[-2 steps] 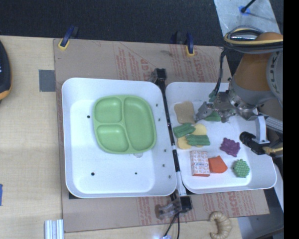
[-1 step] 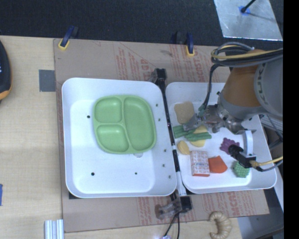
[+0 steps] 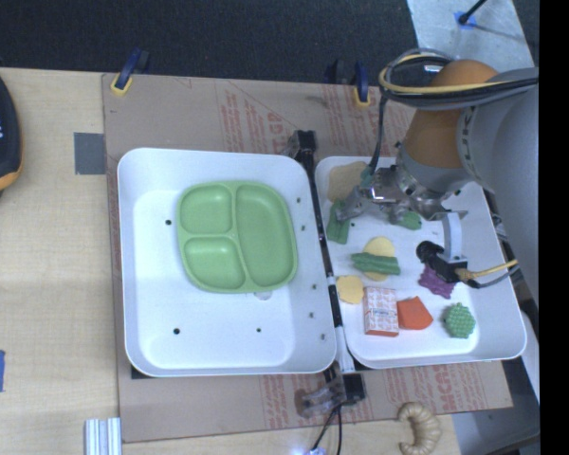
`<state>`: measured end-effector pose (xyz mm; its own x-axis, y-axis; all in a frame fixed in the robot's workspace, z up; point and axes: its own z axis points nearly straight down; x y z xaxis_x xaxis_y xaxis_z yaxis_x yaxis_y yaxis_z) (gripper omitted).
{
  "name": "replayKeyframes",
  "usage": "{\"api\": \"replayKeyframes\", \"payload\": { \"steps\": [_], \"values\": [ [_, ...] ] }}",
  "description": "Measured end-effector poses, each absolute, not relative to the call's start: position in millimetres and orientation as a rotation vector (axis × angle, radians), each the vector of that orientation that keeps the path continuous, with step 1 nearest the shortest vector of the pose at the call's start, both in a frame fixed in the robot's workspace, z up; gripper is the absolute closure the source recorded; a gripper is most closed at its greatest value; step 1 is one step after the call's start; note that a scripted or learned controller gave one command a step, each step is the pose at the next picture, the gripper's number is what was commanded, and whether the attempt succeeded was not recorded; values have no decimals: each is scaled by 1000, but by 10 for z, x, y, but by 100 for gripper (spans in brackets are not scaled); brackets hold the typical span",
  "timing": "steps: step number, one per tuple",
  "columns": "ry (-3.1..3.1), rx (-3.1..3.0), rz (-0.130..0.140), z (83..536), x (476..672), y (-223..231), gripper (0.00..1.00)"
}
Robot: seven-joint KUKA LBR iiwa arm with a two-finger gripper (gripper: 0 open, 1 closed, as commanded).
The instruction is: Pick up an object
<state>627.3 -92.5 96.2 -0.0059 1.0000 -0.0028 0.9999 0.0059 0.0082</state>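
Observation:
My gripper (image 3: 383, 197) hangs low over the back of the right bin (image 3: 498, 344). A small green piece (image 3: 409, 221) lies just under it, and a dark green piece (image 3: 339, 226) sits to its left by the bin wall. A tan piece (image 3: 342, 182) lies in the back left corner. In front of the gripper are a yellow disc (image 3: 382, 245) and a green pickle-like piece (image 3: 375, 264). Nearer the front lie a yellow lump (image 3: 349, 290), a red and white box (image 3: 380, 311), an orange block (image 3: 415, 314), a green broccoli (image 3: 460, 320) and a purple piece (image 3: 438, 280).
The left bin (image 3: 152, 339) holds a green divided plate (image 3: 237, 235). A raised divider (image 3: 321, 245) runs between the two bins. The grey arm with its orange band (image 3: 446, 112) covers the right bin's back right. A tan curled thing (image 3: 419, 427) lies on the bench in front.

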Motion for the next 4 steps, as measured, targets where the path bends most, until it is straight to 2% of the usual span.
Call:
{"api": "replayKeyframes", "payload": {
  "steps": [1, 2, 3, 4],
  "values": [
    [2247, 2225, -30, 938, 6536, -962, 0],
    [2250, 2226, -21, 1062, 6544, -935, 100],
    [2252, 2224, -21, 1059, 6545, -933, 0],
    [2233, 2215, -7, 916, 6560, -929, 0]
  ]
}}
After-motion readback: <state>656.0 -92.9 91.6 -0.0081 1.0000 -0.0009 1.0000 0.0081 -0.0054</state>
